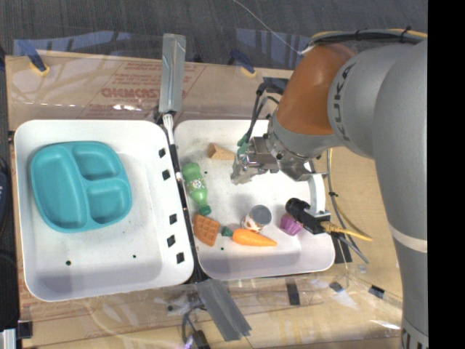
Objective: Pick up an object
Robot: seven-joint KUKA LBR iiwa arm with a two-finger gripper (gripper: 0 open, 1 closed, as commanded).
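My gripper (244,169) hangs over the middle of the right bin (218,133), reaching in from the right. Just to its upper left a tan wedge (220,151) lies near the bin's back wall. A green bottle (194,181) lies along the bin's left wall. At the front are a waffle piece (205,230), an orange carrot (253,238), a grey round cap (259,214) and a small purple cup (291,226). I see nothing held in the gripper.
The left bin (43,267) holds a teal divided plate (80,184) in its back left part. A ridge with black clips (174,217) separates the two bins. The arm's bulk covers the right bin's back right corner.
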